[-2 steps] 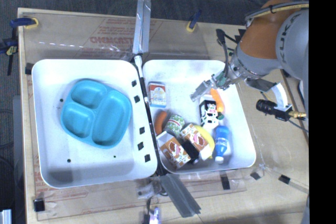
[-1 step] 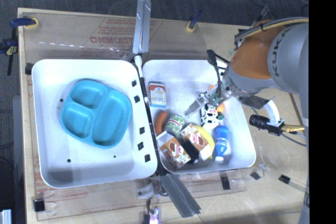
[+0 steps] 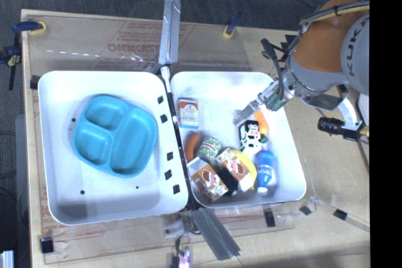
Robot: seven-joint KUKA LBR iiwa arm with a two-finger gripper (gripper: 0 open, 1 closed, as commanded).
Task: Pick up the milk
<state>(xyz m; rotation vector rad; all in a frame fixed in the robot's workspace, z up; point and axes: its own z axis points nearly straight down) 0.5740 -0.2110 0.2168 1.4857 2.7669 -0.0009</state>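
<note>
Milk (image 3: 250, 135) carton (light, crushable) sits at the gripper's (image 3: 246, 116) 6 o'clock; gripper's width I can't tell, pinch its flat sides.

Grey KUKA arm (image 3: 352, 41) w/ orange band, black cables, metal gripper (image 3: 250, 115).

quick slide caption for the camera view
The hand hovers beside the milk among packaged foods in the right bin.

The milk (image 3: 251, 135) is a small carton with black and white cow pattern, lying in the right bin, just above a blue bottle.
</note>
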